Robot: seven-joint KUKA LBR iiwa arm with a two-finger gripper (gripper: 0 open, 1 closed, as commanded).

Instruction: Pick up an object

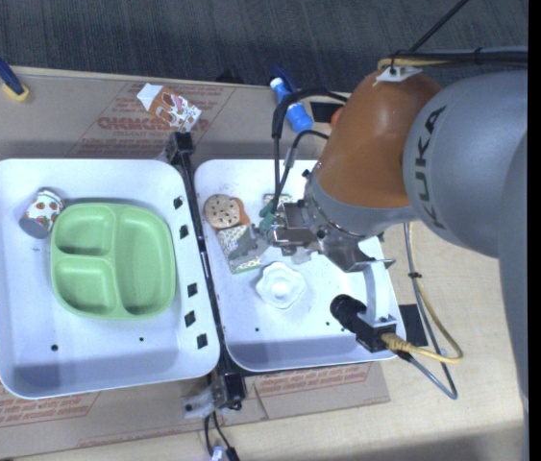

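My gripper (pixel 272 227) reaches into the right bin (pixel 251 344) from the right, low over a small pile of objects. A round tan cookie-like piece (pixel 220 209) lies just left of it, with a grey and green packet (pixel 243 250) below that. A white crumpled cup-like thing (pixel 280 286) sits in front of the gripper. The wrist hides whatever is directly under the gripper.
The left bin (pixel 11 353) holds a green divided plate (pixel 113 257) and a small strawberry-patterned cup (pixel 42 211) at its back left. A printed wrapper (pixel 169 109) lies on the cardboard behind the bins. Black clips run along the divider between the bins.
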